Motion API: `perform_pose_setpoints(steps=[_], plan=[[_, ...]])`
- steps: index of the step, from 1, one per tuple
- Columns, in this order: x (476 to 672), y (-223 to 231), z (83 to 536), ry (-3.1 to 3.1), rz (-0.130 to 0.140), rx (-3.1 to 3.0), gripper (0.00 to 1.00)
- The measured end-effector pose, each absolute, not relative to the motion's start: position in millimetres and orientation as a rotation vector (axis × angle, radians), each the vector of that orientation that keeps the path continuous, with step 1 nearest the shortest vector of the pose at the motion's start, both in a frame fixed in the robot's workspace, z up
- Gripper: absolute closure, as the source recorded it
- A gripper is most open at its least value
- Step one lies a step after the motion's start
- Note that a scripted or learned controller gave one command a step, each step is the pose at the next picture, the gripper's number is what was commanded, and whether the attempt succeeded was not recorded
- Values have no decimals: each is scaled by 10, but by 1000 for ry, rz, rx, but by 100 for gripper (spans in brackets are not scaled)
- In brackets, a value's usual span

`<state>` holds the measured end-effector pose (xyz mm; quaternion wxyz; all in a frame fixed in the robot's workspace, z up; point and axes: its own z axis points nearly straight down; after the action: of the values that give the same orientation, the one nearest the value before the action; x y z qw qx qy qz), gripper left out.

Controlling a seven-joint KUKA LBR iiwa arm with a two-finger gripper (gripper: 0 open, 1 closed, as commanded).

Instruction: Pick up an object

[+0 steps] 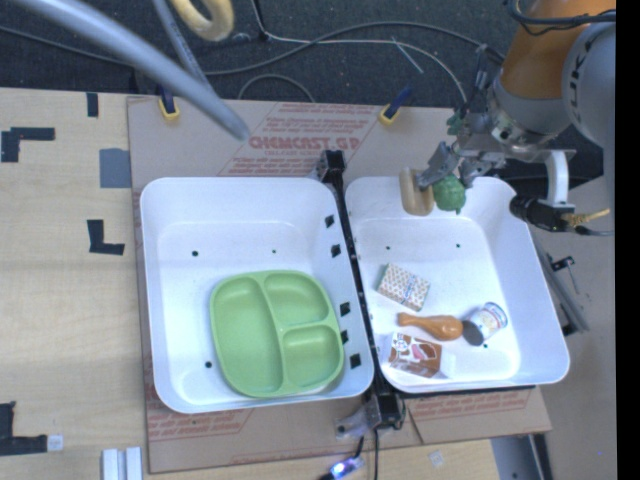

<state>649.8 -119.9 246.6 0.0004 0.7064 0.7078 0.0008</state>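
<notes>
Gripper (447, 180) at far rim of right bin (520, 268), a small green ball (450, 194) at its tip; cannot tell whether clamped or merely touching. Tan block (416, 192) just beside. Ball looks light, round, slip-prone (grip across its middle).

Glossy white plastic bins (250, 193) — matt green plastic tray (275, 333).
</notes>
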Motion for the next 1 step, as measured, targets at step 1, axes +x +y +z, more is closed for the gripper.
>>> perform_pose_setpoints(steps=[1], plan=[[6172,-700,2474,2225,-4,2221,100]])
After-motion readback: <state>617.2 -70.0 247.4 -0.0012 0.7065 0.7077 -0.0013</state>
